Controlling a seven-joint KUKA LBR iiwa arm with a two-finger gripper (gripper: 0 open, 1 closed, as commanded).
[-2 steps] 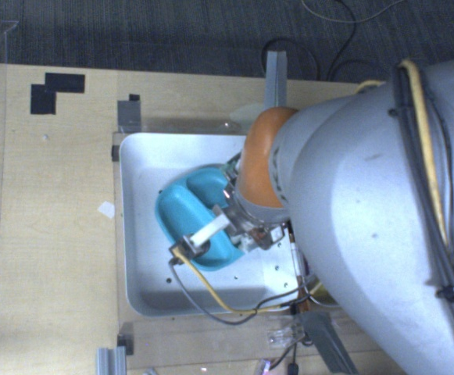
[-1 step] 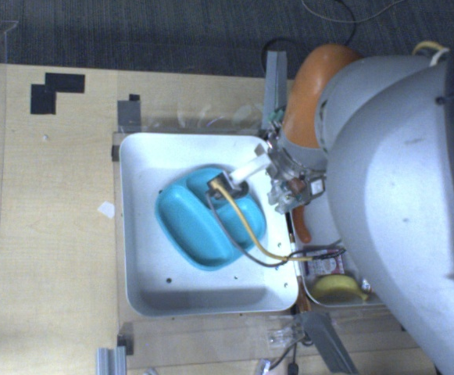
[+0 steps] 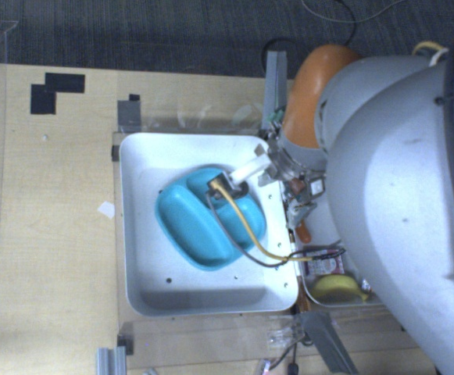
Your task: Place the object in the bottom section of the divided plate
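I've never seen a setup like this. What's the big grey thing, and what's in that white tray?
This is one picture, from a camera fixed above a bench, looking down. The big grey shape with the orange band is a robot arm reaching in from the right. The white tray is a shallow bin; a blue divided plate lies in it. A second bin, mostly hidden under the arm, holds something yellow. The arm's claw is near the bins' shared edge; I cannot tell whether it holds anything.
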